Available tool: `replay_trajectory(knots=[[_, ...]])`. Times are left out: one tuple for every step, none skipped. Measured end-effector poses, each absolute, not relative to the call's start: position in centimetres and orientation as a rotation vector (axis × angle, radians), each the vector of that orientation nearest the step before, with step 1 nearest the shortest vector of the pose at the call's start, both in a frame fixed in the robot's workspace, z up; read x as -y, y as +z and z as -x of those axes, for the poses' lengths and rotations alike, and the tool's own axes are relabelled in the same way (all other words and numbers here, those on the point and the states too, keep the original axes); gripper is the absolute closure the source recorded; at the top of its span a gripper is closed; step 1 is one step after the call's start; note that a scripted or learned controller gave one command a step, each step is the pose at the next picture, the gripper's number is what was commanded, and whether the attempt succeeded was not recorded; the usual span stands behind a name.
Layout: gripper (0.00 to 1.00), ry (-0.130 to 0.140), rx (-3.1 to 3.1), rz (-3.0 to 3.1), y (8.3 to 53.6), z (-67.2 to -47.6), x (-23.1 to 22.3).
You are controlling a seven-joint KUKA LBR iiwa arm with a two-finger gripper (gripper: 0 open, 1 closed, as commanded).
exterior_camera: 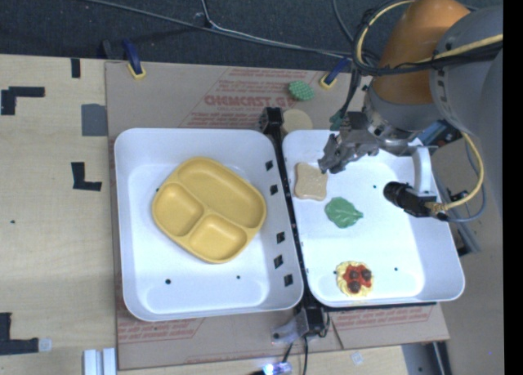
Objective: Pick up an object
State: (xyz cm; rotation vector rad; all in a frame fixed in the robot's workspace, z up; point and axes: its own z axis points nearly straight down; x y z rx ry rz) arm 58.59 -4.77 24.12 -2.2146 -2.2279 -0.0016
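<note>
In the right bin (409, 267) lie a tan slice of toast (310, 182) at the upper left, a green leaf-shaped piece (343, 213) in the middle, and a small round pizza-like piece with red topping (354, 277) near the front. My gripper (333, 160) hangs just above and to the right of the toast, its dark fingers pointing down-left toward it. Nothing shows between the fingers.
The left bin (135, 202) holds a yellow divided plate (209, 208). A green knobbly object (300, 90) lies on the cardboard behind the bins. Cables loop around the arm at the upper right, and a black cylinder (406, 197) sticks out over the right bin.
</note>
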Motion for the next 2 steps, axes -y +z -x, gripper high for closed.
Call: replay_trajectory(knots=[[1.0,0.001,2.227,2.214,22.6,-60.7,-0.1],[1.0,-0.001,2.228,2.213,23.4,-61.9,-5.2]])
